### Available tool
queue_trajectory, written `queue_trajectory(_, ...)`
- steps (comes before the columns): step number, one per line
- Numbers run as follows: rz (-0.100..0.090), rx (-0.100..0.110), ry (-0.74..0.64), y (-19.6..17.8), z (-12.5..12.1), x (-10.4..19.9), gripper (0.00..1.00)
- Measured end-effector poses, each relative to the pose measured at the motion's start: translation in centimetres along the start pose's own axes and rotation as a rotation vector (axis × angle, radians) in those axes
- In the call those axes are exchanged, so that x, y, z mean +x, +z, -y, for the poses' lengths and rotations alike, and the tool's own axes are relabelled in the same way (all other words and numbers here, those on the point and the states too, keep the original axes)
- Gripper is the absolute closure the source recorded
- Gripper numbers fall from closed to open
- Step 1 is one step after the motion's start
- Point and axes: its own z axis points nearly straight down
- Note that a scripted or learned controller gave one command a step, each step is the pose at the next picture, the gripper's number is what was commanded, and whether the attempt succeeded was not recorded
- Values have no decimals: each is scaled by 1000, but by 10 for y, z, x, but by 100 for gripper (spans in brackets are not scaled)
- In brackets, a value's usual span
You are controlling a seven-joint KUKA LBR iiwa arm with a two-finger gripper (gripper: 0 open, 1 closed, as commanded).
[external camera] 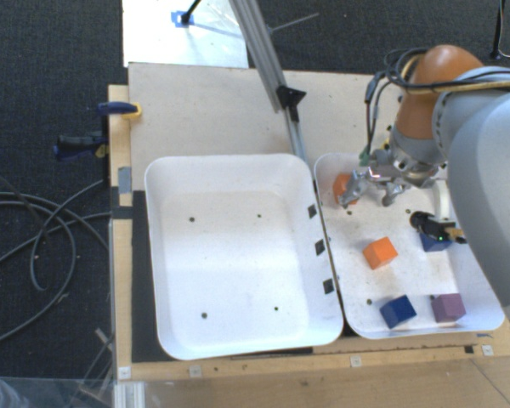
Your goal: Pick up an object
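Observation:
My gripper hangs low over the far part of the right bin, its two fingers spread apart and open with nothing between them. An orange block lies just left of the left finger, against the bin's far left corner and partly hidden by that finger. Another orange cube sits in the middle of the bin, nearer the camera than the gripper. A blue cube and a purple cube rest near the front wall. A dark blue block lies toward the right, under the arm.
The left bin stands beside the right one, with a shared divider between them. A grey metal pole slants down from the top to the bins' far edge. The bulky grey arm covers the right bin's right side.

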Motion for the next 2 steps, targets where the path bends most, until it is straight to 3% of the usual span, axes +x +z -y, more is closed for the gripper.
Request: queue_trajectory(2, 4, 17, 4, -3, -12, 4, 0)
